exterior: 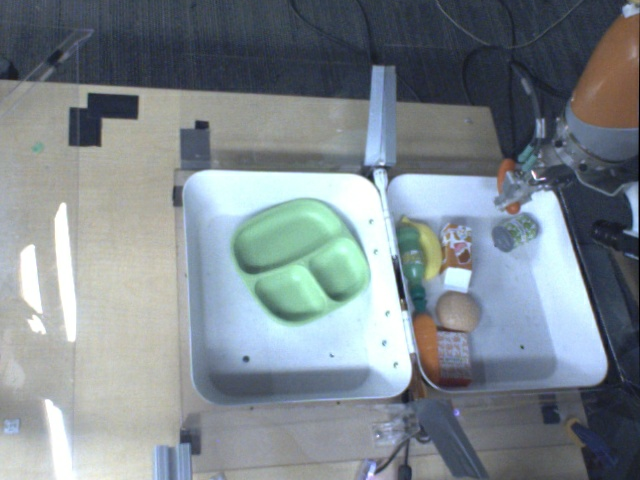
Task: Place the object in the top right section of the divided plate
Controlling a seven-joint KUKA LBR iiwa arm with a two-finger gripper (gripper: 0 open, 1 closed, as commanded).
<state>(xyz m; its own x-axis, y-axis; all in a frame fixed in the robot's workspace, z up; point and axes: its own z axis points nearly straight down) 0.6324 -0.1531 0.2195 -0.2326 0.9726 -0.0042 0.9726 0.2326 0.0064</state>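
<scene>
Camera view is showing the divided plate (300, 260), pale green with three sections, lying tilted near the middle of the left bin (215, 368). Toy foods are crowding the right bin's (560, 358) left edge. The gripper (513, 190) is hanging over that bin's far right corner, beside a small grey-green object (516, 233).

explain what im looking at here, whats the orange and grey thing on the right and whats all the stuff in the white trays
It is a robot arm, seen from one fixed camera looking down on a bench. Its gripper hangs over the far edge of the right bin; whether it holds anything is too small to tell. That bin has small items along its left side: a banana, a carrot, a brown bun-like piece, a small can. The left bin holds a green divided plate, where one item should go.
</scene>
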